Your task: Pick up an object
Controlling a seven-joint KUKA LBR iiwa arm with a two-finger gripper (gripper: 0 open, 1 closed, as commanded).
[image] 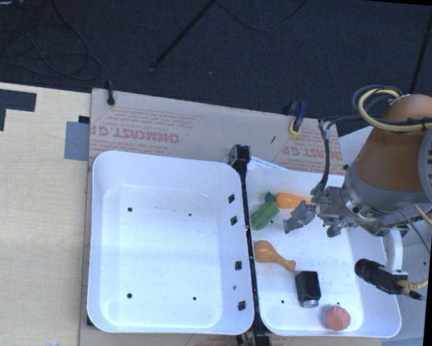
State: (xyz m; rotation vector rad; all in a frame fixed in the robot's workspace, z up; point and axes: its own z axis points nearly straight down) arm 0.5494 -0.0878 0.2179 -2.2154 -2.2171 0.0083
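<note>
Pincer (296,221) hangs with fingers apart, gripping nothing; just beside it lies the small orange plastic carrot (289,201), which looks light, stiff, slick. Grab mid-body.

Left white bin (124,175) on cardboard sheet (167,129); black cables (62,32) behind.

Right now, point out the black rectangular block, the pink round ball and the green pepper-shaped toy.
black rectangular block (308,288), camera view, middle of its top face.
pink round ball (336,318), camera view, its centre.
green pepper-shaped toy (264,213), camera view, mid-body.
</note>
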